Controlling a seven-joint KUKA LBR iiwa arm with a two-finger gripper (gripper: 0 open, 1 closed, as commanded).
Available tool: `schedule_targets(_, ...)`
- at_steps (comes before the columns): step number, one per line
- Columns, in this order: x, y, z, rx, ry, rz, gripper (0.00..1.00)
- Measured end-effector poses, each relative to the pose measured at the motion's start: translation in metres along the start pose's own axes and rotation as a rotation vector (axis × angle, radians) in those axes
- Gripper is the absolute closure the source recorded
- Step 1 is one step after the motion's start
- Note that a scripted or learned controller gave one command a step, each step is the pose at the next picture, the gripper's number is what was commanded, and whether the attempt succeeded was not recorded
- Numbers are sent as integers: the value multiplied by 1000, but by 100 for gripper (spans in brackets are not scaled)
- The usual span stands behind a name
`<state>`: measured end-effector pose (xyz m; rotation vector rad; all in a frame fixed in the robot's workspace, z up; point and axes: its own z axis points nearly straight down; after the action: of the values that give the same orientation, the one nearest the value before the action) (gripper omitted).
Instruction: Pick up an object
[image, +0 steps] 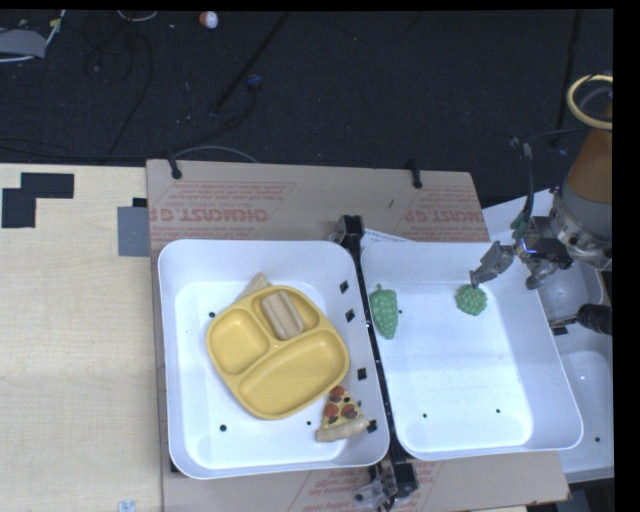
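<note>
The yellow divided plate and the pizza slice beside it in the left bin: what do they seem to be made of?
The yellow divided plate looks like moulded plastic: one even colour, soft sheen, rounded compartment walls. The small pizza slice with red dots is probably a plastic or rubber toy, judging by its flat painted colours; the view is too small to be sure.

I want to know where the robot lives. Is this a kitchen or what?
Probably a robot lab, not a kitchen. The food looks like toys: a pizza slice and a yellow divided plate lie in white bins on a workbench, cables trail on the dark floor behind, and a robot arm's pincer reaches in.
</note>
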<state>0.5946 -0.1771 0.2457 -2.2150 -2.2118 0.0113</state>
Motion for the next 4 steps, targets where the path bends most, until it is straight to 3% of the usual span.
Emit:
schedule_targets(1, 0, 2, -6, -10, -2, -2, 0)
schedule_targets(3, 0, 5, 82, -6, -1, -1, 0)
schedule_targets(4, 6, 4, 145, -4, 0, 0, 0)
